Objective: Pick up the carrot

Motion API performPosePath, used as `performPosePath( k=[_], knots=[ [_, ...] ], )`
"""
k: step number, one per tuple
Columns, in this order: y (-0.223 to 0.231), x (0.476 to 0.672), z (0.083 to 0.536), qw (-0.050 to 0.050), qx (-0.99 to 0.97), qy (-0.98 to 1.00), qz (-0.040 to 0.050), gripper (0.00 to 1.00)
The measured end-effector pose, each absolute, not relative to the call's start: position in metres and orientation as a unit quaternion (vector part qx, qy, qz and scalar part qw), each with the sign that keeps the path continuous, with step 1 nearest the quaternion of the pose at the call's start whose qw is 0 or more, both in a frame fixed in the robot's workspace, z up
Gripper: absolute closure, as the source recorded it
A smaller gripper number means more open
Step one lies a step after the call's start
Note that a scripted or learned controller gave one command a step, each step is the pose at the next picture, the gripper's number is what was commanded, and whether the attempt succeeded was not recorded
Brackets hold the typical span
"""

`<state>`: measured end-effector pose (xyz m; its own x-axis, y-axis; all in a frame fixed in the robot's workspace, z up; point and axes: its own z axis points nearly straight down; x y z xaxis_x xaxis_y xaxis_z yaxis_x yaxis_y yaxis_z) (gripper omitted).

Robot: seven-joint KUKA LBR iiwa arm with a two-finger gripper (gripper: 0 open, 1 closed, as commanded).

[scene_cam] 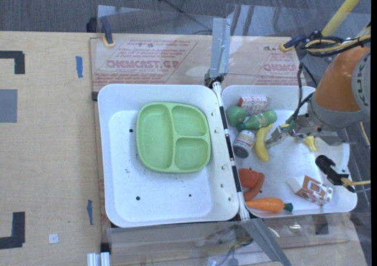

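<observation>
The carrot (266, 204) is orange with a green stub at its right end. It lies flat along the front edge of the right bin (344, 200). My gripper (279, 134) hovers over the middle of that bin, well behind the carrot and just right of a banana (261, 144). Nothing can be seen between its fingers.
A green divided plate (174, 137) lies in the left bin (118, 188). The right bin also holds a red pepper (251, 180) just behind the carrot, a small can (242, 143), green vegetables (251, 118), a red-and-white carton (253, 104) and an orange-and-white box (312, 190).
</observation>
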<state>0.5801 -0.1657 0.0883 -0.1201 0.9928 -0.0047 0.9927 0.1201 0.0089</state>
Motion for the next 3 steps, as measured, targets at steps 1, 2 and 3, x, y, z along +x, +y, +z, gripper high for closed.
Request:
performPosePath(
  k=[1, 2, 3],
  knots=[
    [-0.197, 0.633, 0.09, -0.01, 0.693, 0.72, 0.0064, 0.0],
    [-0.201, 0.655, 0.09, -0.033, 0.736, 0.676, -0.0045, 0.0],
    [-0.196, 0.557, 0.21, 0.0, 0.685, 0.728, 0.0001, 0.0]
  ],
)
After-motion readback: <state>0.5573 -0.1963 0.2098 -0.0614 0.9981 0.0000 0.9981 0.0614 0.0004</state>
